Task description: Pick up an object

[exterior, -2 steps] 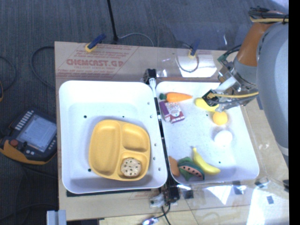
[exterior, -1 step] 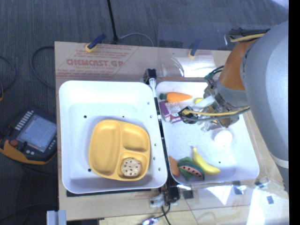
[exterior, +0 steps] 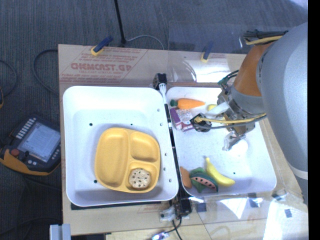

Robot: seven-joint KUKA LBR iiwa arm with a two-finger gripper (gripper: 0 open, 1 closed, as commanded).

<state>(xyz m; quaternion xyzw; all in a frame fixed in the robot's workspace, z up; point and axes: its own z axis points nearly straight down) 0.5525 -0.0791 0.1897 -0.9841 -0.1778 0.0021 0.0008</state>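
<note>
Arm is reaching in from the right over the right bin. Gripper is hanging above the bin floor; cannot tell its state from here. Banana is lying near the bin's front, just beside a watermelon slice. Carrot is sitting at the back. Left bin is holding a yellow tray with a cookie in its front compartment.

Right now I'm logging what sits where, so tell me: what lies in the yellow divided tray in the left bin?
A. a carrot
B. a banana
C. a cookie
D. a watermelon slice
C. A round cookie lies in the near compartment of the yellow tray; the banana, carrot and watermelon slice lie in the right bin.
</note>
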